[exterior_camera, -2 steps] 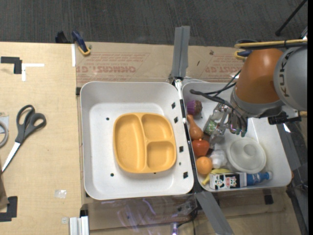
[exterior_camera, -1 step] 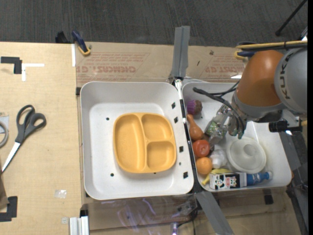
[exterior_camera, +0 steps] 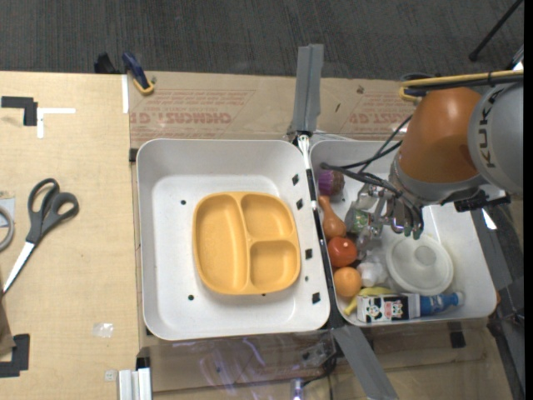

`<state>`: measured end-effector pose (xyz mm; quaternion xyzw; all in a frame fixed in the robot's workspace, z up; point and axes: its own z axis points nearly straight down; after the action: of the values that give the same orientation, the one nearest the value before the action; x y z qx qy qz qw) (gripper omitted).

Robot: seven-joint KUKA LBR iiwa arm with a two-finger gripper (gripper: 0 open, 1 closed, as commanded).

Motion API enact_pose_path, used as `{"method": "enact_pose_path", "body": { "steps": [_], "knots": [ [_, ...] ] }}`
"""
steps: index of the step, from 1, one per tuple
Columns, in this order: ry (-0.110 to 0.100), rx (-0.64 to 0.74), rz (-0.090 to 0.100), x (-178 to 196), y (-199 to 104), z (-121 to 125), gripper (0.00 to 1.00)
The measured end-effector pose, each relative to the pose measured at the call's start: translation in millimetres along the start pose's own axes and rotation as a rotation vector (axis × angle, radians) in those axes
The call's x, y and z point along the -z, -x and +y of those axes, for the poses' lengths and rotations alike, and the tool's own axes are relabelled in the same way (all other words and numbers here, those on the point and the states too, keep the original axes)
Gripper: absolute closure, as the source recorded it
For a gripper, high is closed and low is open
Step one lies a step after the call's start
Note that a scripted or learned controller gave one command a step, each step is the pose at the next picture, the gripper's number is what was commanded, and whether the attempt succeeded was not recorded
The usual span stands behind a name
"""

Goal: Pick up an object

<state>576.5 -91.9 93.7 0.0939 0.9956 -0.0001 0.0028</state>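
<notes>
**Arm over the right bin, grip state not readable**

I see no single object picked out; the candidates all lie in the right bin (exterior_camera: pixel 476 242). Along its left wall I note, from far to near, a purple item (exterior_camera: pixel 331 181), a tan pear-shaped piece (exterior_camera: pixel 331 220), a red tomato-like ball (exterior_camera: pixel 341 250) and an orange ball (exterior_camera: pixel 347 281). The last two sit just beside each other. A round white lidded container (exterior_camera: pixel 421 262) rests toward the middle of the bin. Along the near wall a bottle (exterior_camera: pixel 408 307) lies on its side, with a black-and-white label and a blue cap end pointing right.

The gripper (exterior_camera: pixel 390 215) hangs low over the bin's middle, between the fruit row and the white container, just beyond the container's far rim. I cannot tell whether the jaws are open or closed, nor whether anything sits between them; cables and metal parts clutter that spot. The orange band (exterior_camera: pixel 441 136) of the arm stands above it, reaching in from the right.

The left bin (exterior_camera: pixel 158 248) holds a yellow three-compartment tray (exterior_camera: pixel 246 242), lying flat near its centre. On the bench (exterior_camera: pixel 67 307) to the left, well apart from both bins, lies a pair of black-handled scissors (exterior_camera: pixel 40 219).
</notes>
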Motion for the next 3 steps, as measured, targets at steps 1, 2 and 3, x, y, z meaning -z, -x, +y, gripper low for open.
{"method": "enact_pose_path", "body": {
  "steps": [1,2,3],
  "knots": [
    [0.000,0.062,0.001,-0.2,-0.9,-2.6,0.00],
    [0.001,0.062,-0.006,11.1,1.3,-2.4,1.00],
    [0.001,0.061,-0.006,11.1,1.3,-2.4,0.00]
  ]
}}
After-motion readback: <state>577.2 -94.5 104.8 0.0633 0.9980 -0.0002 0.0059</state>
